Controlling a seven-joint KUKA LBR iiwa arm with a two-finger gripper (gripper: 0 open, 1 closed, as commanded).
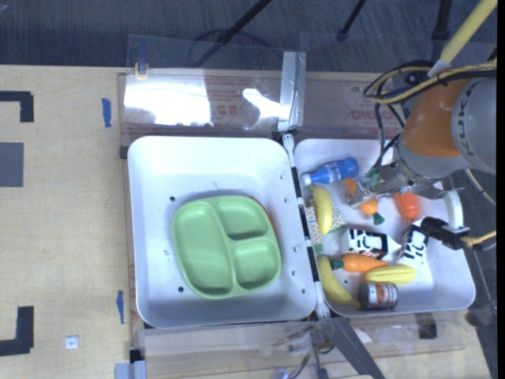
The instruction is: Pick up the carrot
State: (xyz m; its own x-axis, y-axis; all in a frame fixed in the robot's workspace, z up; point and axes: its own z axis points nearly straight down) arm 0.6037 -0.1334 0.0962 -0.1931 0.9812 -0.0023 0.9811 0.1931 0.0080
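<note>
Plate (pixel 227 245) — green, three compartments — is lying in the left bin (pixel 150 172). Moving right, the right bin (pixel 461 287) is holding a clutter: a corn cob (pixel 321 210) and a banana (pixel 333 283) along its left wall, a blue bottle (pixel 332 171) near the top, a can (pixel 379 294) at the front. The carrot (pixel 362 264) is lying low in that bin, just above a second banana (pixel 391 274). The gripper (pixel 377 181) is hanging above it, beside small orange pieces — whether its fingers are apart or together, I cannot tell.

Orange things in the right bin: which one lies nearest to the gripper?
The small orange piece just below the gripper. The carrot lies far lower, beside the yellow banana.
</note>
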